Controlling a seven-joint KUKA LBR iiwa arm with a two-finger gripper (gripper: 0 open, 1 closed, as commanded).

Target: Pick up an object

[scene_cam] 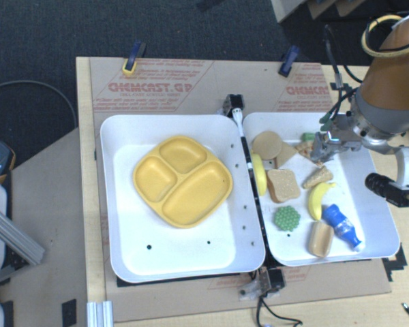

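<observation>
Gripper hovers upper right over the food scraps in the right bin — finger state unreadable; descend straight, close slowly.

Even, bright overhead light; white bins near blown out, faint soft shadows under tray. Orange arm band at 2 o'clock slightly blurred. Overall res low, mild grain.
</observation>
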